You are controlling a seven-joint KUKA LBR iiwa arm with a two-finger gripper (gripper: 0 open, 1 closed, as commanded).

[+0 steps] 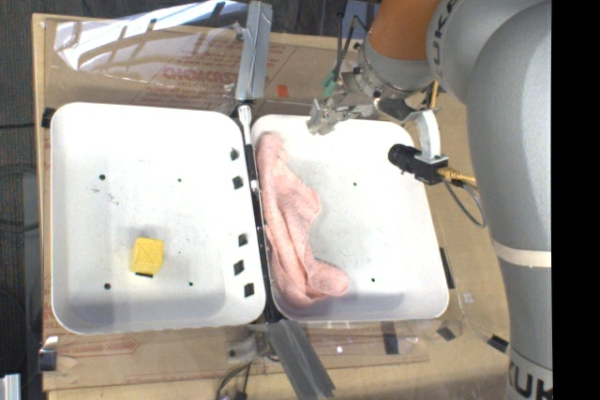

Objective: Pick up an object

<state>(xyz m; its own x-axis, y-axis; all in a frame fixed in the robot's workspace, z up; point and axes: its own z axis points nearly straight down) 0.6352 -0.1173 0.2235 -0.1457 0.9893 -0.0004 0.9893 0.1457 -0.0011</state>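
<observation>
Two white bins sit side by side on the bench, and the pink cloth (292,225) is the thing to look at here. It's in the right bin (403,229), bunched up against that bin's left wall, right along the divider between the bins. Its long axis runs up and down the picture, from near the bin's top-left corner down to a fatter, folded end near the bottom edge, curling a bit rightward there. The left bin (141,173) has a small yellow block (148,256) toward its lower left, well apart from the cloth. The gripper (323,119) hangs over the right bin's top edge, above and just right of the cloth's upper end, with nothing between its fingers. Can't tell how wide they're spread, honestly.
</observation>
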